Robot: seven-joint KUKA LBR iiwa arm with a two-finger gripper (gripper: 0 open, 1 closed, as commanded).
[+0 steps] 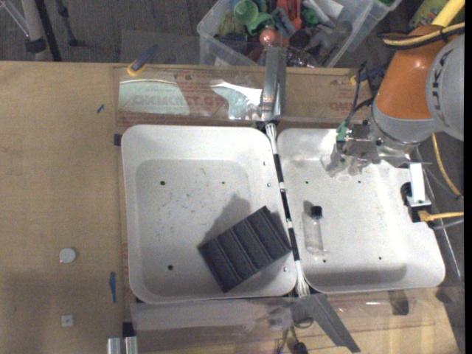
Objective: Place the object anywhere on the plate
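A small clear bottle with a black cap [315, 230] lies flat in the right bin [413, 268], near that bin's left side. A dark ribbed rectangular plate [245, 248] rests tilted in the lower right corner of the left bin [155, 168]. My gripper [345, 158] hangs over the upper part of the right bin, up and to the right of the bottle and well apart from it. Nothing shows between its fingertips.
A clear tub of colourful toys [295, 13] stands behind the bins. A cardboard strip [192, 98] lies along the back edge. A metal divider [274, 87] runs between the bins. The wooden bench [51, 161] stretches to the left.
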